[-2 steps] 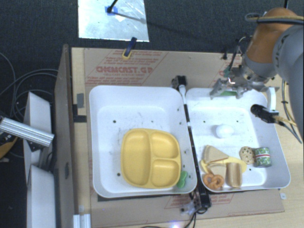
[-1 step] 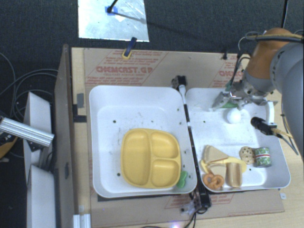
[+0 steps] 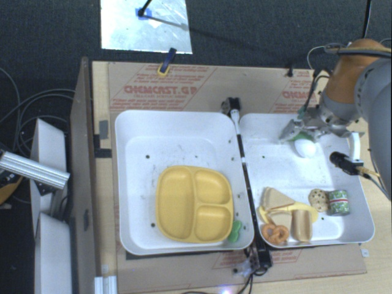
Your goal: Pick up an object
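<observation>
Nearest the camera, a pretzel (image 3: 274, 233) and bread pieces (image 3: 300, 224) lie at the right bin's (image 3: 361, 225) front edge, beside a cookie (image 3: 317, 196) and a small can (image 3: 337, 202). Farther back, the gripper (image 3: 304, 133) hangs open just above a white egg-shaped object (image 3: 305, 147). The left bin (image 3: 138, 136) holds a yellow divided plate (image 3: 194, 203).

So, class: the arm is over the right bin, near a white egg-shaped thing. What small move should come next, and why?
Probably a short, straight descent. The gripper sits just above the white egg-shaped object near the back of the right bin, and the object isn't visibly between its fingers, so lowering around it seems needed before any closing.
</observation>
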{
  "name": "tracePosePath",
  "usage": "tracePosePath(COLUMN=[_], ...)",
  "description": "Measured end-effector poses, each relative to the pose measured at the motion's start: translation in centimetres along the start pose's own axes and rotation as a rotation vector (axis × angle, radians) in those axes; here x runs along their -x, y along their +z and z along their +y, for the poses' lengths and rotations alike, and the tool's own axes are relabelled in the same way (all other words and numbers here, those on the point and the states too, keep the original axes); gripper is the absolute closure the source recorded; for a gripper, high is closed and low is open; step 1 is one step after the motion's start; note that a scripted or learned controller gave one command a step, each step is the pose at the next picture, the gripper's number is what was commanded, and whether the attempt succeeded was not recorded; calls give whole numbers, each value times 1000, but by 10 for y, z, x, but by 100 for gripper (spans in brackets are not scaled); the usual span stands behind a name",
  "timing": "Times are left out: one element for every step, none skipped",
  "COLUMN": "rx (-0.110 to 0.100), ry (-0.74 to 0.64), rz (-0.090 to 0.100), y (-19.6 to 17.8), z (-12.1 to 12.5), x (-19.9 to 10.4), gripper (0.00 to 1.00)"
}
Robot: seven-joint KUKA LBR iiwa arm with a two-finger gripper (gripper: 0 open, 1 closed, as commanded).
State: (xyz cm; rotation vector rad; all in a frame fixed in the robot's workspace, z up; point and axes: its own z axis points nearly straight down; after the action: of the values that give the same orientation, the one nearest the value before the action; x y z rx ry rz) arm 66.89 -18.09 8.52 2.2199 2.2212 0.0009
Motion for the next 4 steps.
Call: tracePosePath(rx=[5,6,-1,4], ry=[-3,-8,1,1], rz=[-2,1,1,-1], y=[-13,-68,-120,-147], z=[2,2,-73,-63], x=[0,-50,-44,-21], gripper=[100,100,100,100])
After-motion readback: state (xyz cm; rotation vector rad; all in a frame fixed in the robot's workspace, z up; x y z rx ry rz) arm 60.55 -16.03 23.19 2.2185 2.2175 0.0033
